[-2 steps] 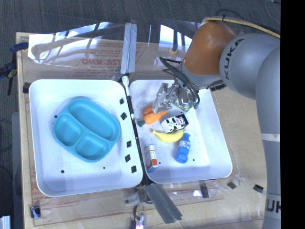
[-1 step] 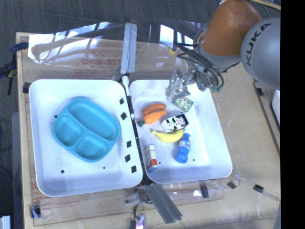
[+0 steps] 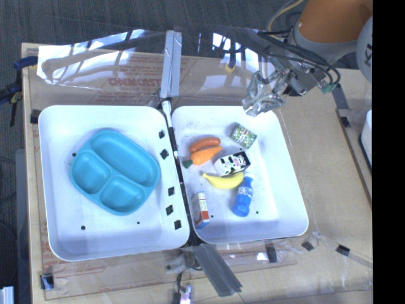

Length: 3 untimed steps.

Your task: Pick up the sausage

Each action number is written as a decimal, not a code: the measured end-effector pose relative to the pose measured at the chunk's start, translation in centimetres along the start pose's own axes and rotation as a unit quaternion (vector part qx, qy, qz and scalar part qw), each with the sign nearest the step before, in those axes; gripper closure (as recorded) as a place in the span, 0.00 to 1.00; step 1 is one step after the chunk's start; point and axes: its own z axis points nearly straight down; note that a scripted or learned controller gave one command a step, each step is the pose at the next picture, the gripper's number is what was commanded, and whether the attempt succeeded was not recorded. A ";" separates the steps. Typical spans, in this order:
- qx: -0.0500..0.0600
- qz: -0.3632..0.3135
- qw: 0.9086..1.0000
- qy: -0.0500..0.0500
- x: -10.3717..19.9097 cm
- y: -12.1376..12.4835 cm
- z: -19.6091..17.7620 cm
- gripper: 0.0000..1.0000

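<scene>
The sausage [image 3: 205, 143], a short reddish-orange link, lies in the right bin [image 3: 288, 170] near its back left. It rests against an orange carrot [image 3: 204, 156] with a green tip. My gripper [image 3: 261, 100] hangs over the back rim of the right bin, to the right of and behind the sausage, well apart from it. Nothing shows in the gripper.
The right bin also holds a small green box [image 3: 243, 135], a cow-patterned carton [image 3: 231, 163], a banana [image 3: 223, 180], a blue bottle [image 3: 243, 197] and a red and white can [image 3: 201, 208]. A blue divided plate [image 3: 114, 171] lies in the left bin [image 3: 57, 233].
</scene>
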 end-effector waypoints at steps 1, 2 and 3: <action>-0.005 -0.070 0.998 0.004 -2.5 4.8 14.0 1.00; -0.004 -0.232 0.973 0.002 -3.3 5.9 12.1 1.00; -0.003 -0.234 0.972 0.001 -0.3 1.8 8.9 1.00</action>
